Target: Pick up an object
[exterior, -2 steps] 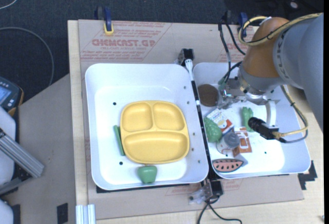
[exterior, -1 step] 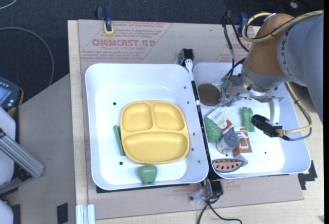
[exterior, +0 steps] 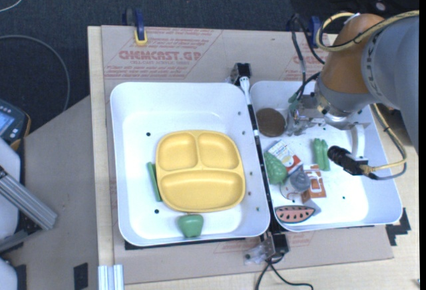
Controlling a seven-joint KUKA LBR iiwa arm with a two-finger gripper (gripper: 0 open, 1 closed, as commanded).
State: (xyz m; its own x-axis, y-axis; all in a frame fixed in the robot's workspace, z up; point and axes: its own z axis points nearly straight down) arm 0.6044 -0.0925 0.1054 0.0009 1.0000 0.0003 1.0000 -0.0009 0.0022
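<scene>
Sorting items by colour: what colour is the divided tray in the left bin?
Yellow; the divided tray shows plainly in the camera view.

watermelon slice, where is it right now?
The watermelon slice lies in the right bin, at its near-left corner, just below the snack packets and right of the yellow tray.

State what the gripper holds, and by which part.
Cannot be told: the gripper hangs low over the right bin beside the brown disc, its tips obscured.
</scene>
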